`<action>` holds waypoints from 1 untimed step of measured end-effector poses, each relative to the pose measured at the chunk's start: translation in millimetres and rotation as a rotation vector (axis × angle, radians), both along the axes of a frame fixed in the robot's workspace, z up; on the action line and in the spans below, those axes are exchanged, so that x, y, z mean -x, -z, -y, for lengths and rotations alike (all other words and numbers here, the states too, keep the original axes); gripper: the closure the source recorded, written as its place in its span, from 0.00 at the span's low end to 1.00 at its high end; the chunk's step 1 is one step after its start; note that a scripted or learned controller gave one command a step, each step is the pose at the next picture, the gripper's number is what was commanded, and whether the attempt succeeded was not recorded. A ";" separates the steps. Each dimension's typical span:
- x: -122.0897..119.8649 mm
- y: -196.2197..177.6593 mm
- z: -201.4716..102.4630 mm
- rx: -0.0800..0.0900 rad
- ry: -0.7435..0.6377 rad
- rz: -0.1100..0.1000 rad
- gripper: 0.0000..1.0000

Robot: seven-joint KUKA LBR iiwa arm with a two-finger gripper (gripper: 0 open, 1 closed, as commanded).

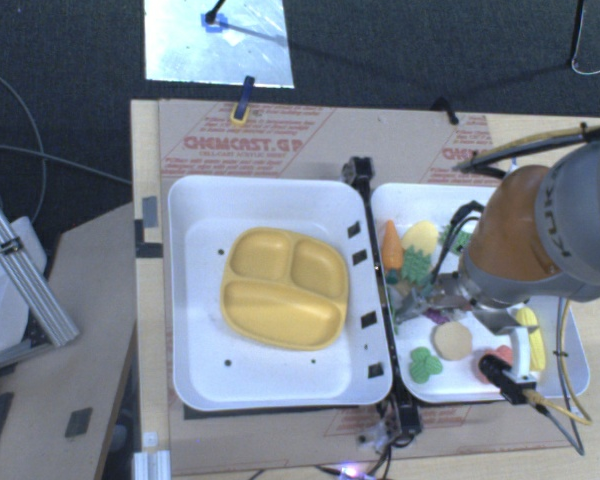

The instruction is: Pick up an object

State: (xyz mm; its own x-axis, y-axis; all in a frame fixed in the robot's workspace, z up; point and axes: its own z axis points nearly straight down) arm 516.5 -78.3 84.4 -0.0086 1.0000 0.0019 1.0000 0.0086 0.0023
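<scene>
- Two white bins side by side on the bench point(310, 133), touching along the middle: left bin point(195, 298) and right bin point(577, 368).
- Big grey arm point(540, 228) with an orange band, reaching in from the right and hanging over the right bin, hiding much of it.
- Yellow plate point(285, 288) with three hollows, lying flat in the middle of the left bin, well apart from the arm.
- Gripper point(412, 303) down low at the left side of the right bin, among the toys. Cannot tell if spread apart or pressed together, and cannot tell if touching any toy.
- Small toys to pick from, all in the right bin:
- Orange carrot point(391, 245) near the left wall, standing up-and-down in the view.
- Green leafy toy point(416, 265) just beside the carrot, right above the gripper.
- Yellow lump point(420, 236) near the top, next to the carrot.
- Round tan toy point(452, 342) below the gripper.
- Little green toy point(425, 364) near the front wall, beside the tan one.
- Bit of purple point(442, 317) peeking out under the wrist.
</scene>
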 end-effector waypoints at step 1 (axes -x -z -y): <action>-44.8 -131.7 -40.7 0.001 -0.002 0.016 0.00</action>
